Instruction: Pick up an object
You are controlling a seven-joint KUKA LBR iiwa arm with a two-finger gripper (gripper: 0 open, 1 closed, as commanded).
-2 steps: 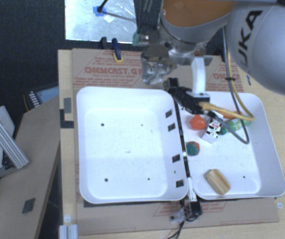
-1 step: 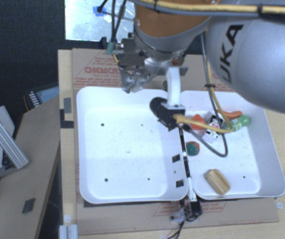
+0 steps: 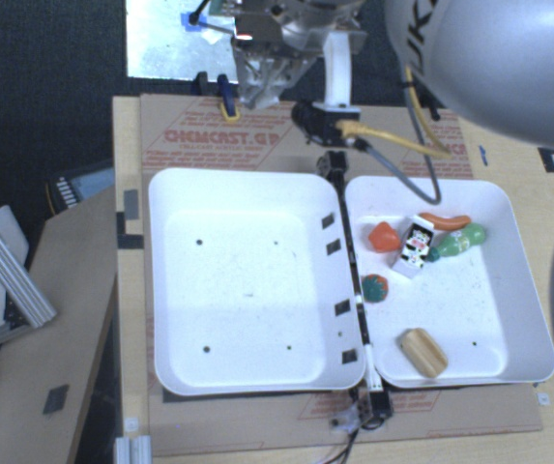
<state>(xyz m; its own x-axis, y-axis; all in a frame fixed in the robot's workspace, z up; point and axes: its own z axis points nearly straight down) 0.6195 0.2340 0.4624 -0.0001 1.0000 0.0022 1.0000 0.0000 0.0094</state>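
Several small objects lie in the right bin (image 3: 523,288): an orange chunk (image 3: 385,237), a white box with black and red print (image 3: 415,246), a thin orange piece (image 3: 446,221), a green bottle-like item (image 3: 456,243), a small green and red ball (image 3: 375,287) and a tan bread-like roll (image 3: 422,352). My gripper (image 3: 261,83) hangs high at the top of the view, over the cardboard behind the left bin (image 3: 175,259). It is far from all the objects, and I see nothing in it.
The two white bins meet at a divider with black clips (image 3: 346,259). A yellow cable (image 3: 402,141) and a grey cable (image 3: 422,177) trail from the arm over the right bin's back edge. Metal rails (image 3: 1,269) stand at the far left.
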